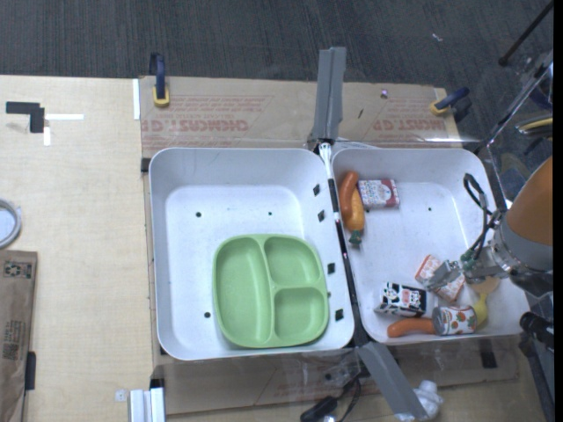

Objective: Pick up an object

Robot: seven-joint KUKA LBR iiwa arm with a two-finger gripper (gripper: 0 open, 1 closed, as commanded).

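Observation:
My gripper (457,275) hangs low at the right side of the right bin (413,170), under the arm's orange band (537,205). It is right against a small orange-and-white carton (430,268); whether it touches the carton is unclear. Just below it stand a can with a red-and-white label (454,320) and a yellow banana (481,302). A black-and-white cow-print carton (403,299) and an orange sausage-shaped toy (410,327) lie near the bin's front. Further back, a carrot (352,205) lies along the left wall beside a red-and-white box (378,193).
The left bin (176,236) holds a green divided plate (271,290). A grey divider post (330,95) rises between the bins at the back. Clamps (159,86) sit on the cardboard behind. Black cables (479,196) run along the right bin's right wall.

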